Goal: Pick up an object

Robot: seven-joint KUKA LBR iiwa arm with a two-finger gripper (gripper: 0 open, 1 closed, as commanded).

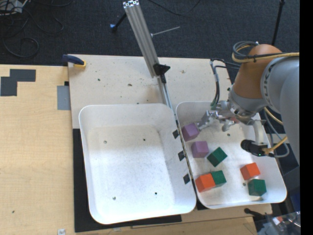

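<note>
The right bin (274, 168) holds several small cubes. Two purple cubes lie near its left wall, one (190, 130) above the other (199, 149). A green cube (216, 156) sits beside the lower purple one. An orange cube (205, 182) and a green cube (218, 177) touch near the front. Another orange cube (250, 171) and green cube (257, 186) sit at the front right. My gripper (215, 121) hangs low over the bin's back part, its fingers spread with nothing between them. Its left fingertip (202, 123) is just right of the upper purple cube.
The left bin (127, 165) lies beside the right one, with black clips on the shared wall. A slanted aluminium post (144, 38) rises behind the bins. A blue and yellow clamp (73, 60) sits at the bench's back left corner. Cables loop around my wrist.
</note>
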